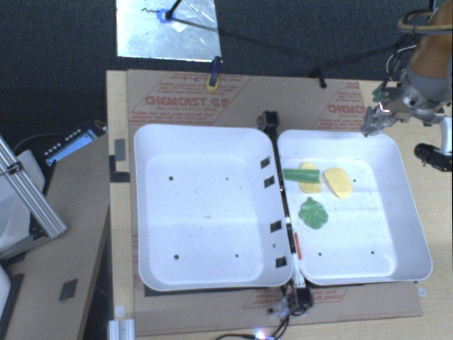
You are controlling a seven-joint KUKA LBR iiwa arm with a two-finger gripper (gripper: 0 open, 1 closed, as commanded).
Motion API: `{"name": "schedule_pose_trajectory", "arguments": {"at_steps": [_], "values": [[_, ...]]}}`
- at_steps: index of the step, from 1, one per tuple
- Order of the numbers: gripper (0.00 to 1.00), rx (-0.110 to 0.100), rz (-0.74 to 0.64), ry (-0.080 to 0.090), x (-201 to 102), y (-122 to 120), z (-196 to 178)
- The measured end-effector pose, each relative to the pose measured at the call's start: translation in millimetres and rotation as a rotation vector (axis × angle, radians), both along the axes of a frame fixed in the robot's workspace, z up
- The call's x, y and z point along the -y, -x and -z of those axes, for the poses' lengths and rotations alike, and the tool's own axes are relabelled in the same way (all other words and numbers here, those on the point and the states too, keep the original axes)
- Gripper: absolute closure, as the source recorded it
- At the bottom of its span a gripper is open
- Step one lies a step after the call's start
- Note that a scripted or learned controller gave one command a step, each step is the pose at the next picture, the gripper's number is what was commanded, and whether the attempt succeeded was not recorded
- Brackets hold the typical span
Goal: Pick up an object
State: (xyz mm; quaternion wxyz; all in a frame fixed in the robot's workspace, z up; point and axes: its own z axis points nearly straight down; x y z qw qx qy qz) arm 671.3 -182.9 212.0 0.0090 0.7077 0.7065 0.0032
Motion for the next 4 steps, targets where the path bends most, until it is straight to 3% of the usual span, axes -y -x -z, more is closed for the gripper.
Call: {"name": "schedule_pose_trajectory", "arguments": {"at_steps": [1,2,3,4], "values": [[1.0,0.004,-0.009,-0.004,-24,2,-147],[1.0,0.001,-0.007,-0.003,-18,27,-283],[1.0,-0.011,-0.001,-0.004,26,2,-296],[1.0,-0.012,-0.006,-0.006,23,3,-325]]}}
